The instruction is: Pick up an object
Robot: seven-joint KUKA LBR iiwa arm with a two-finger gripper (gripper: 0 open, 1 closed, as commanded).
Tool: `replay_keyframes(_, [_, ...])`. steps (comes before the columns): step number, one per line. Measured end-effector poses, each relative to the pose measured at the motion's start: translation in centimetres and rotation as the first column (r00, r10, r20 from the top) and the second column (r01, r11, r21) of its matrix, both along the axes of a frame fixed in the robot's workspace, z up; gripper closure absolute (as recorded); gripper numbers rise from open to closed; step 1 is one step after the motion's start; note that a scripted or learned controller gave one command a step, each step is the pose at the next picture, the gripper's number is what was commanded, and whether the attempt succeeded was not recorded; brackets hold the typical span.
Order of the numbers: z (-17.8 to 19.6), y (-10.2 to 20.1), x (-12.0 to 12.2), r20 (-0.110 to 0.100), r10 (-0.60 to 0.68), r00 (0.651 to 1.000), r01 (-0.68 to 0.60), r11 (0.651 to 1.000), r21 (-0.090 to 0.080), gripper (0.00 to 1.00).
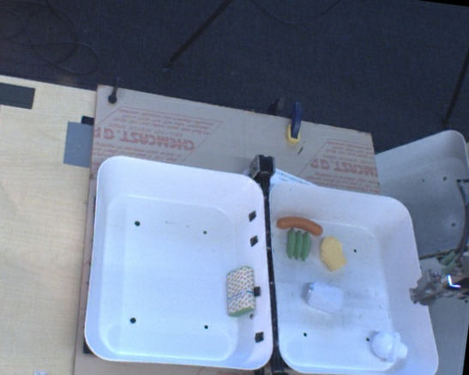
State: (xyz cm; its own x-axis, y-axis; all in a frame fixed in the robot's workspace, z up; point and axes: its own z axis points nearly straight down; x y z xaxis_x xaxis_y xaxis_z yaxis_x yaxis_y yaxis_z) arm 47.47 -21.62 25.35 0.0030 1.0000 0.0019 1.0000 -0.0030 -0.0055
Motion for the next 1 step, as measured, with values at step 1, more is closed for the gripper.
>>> replay_keyframes(1, [6.13, 4.27, 1.04, 0.010, 0.008, 1.000, -0.008, 1.000, -0.002, 1.00])
